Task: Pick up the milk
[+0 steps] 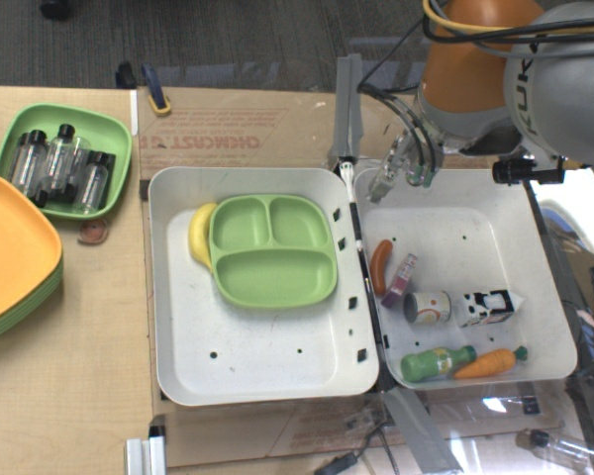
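The milk (489, 307) is a small white carton with black cow patches, lying on its side in the right bin (455, 228), towards that bin's front right. My gripper (400, 176) hangs over the bin's back left corner, well behind and left of the milk. Its fingers are spread open with nothing between them.
Close to the milk lie a small can (428, 308), a purple packet (403, 275), a sausage (379, 264), a green bottle (436, 363) and a carrot (487, 362). The left bin (178, 295) bears a green divided plate (272, 249) and a banana (199, 234). Left of the bins stand a green tray of vials (64, 161) and orange plates (10, 260).
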`<state>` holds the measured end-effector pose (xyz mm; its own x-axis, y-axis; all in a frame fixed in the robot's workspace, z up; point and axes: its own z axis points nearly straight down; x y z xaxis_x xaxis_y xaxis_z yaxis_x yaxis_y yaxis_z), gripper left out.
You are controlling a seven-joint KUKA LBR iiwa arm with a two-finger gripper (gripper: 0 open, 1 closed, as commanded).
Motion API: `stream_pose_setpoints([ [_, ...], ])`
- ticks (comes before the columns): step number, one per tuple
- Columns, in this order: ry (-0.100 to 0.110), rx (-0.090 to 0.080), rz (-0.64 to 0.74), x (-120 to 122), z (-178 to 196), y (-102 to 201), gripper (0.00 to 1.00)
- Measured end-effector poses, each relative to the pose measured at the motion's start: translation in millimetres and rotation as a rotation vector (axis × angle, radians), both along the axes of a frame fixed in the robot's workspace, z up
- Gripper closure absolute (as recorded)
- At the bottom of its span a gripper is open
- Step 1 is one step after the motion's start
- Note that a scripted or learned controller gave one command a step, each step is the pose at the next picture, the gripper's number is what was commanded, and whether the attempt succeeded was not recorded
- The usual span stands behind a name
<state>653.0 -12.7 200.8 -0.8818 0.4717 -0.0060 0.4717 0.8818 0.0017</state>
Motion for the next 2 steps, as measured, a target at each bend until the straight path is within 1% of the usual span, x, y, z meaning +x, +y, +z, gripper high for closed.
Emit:
stream_pose_setpoints([
  [2,-0.009,0.000,-0.001,2.1,19.1,-0.8,1.00],
])
